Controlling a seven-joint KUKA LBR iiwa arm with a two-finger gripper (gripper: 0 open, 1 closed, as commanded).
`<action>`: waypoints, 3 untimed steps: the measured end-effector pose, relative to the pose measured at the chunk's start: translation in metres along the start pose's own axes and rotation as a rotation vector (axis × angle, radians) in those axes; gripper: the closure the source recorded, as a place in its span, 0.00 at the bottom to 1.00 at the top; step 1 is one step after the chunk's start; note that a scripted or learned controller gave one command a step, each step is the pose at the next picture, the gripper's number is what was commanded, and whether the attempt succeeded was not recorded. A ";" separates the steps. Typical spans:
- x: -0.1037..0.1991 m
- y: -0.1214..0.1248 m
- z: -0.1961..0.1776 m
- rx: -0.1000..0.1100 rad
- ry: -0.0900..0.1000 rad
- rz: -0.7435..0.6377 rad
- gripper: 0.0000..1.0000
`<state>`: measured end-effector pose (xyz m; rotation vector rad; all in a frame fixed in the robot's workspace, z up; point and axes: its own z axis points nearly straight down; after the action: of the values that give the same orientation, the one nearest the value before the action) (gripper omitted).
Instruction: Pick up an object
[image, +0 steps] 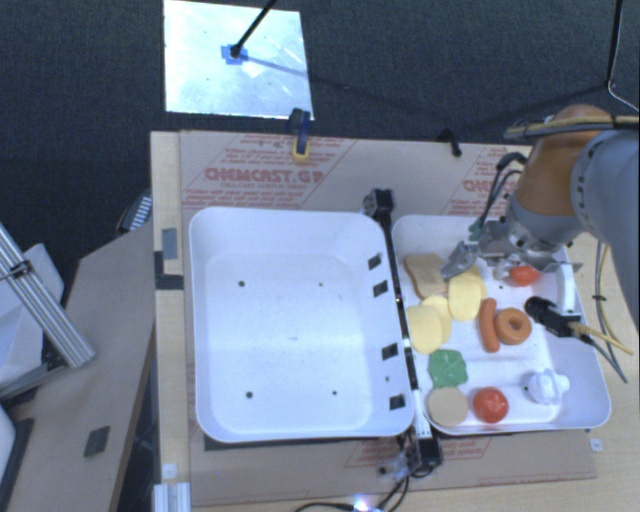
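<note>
Nearest the camera, well in front of the hand, a beige disc and a red tomato lie side by side at the front wall of the right-hand bin. A small white piece sits just past the tomato (its shape is hard to read). A green leafy piece lies just behind the disc. Closer to the hand come pale yellow slices, overlapping one another. Beside them an orange sausage touches a glazed doughnut. A tan bread slice lies just beside the hand, on the side toward the other bin. A small red piece lies just beside the hand on the opposite side, partly hidden under the wrist. The hand hangs low over the bin's far half, near where bread and yellow slices meet. Whether it is open or closed cannot be told, and no toy is seen in its hold. The second white bin lies well apart from the hand, past the bread. Both bins rest on the surface, where a yellow clip sits toward the far edge.
</note>
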<state>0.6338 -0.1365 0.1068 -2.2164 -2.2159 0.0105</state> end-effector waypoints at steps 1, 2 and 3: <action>-0.008 -0.085 0.026 -0.001 0.001 0.003 0.00; 0.046 0.024 0.020 -0.018 -0.003 -0.013 0.00; 0.049 -0.031 0.023 -0.008 0.000 -0.001 0.00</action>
<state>0.6025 -0.0876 0.0843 -2.2190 -2.2208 0.0019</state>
